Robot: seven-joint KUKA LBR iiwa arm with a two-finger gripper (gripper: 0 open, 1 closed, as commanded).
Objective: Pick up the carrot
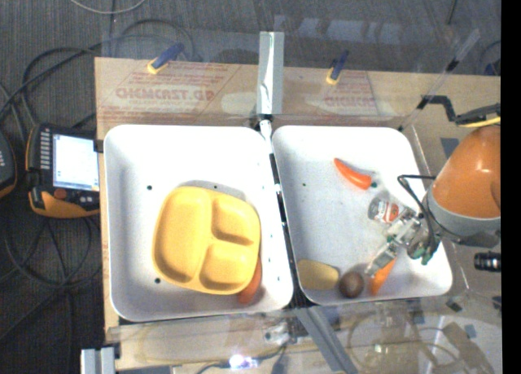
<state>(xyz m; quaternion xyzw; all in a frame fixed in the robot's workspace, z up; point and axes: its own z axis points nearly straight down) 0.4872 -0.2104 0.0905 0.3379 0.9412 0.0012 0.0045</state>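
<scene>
Left bin, front rim closest to the viewer: shallow, white, rounded corners. Holds one yellow divided plate, three compartments, lying slightly askew in the middle. An orange piece pokes out from under the plate's front right corner; its kind cannot be made out. Bare white floor runs along the bin's back and left walls

Right bin, touching the left bin along a shared wall. Contents, left to right:
- tan potato, near the front rim
- brown round item, just beside the potato
- orange-red tapered piece with a dark end, towards the back, well apart from the rest
- carrot: short, plain orange, narrowing to a point, lying tilted near the front right corner, just beside the brown round item and close to the front rim
- small clear, shiny item, behind the carrot

Gripper: directly over the carrot's upper end; whether it is released or clenched on the carrot cannot be told. Open floor lies across the right bin's middle and back left; the front right corner is crowded, walls close on two sides
</scene>
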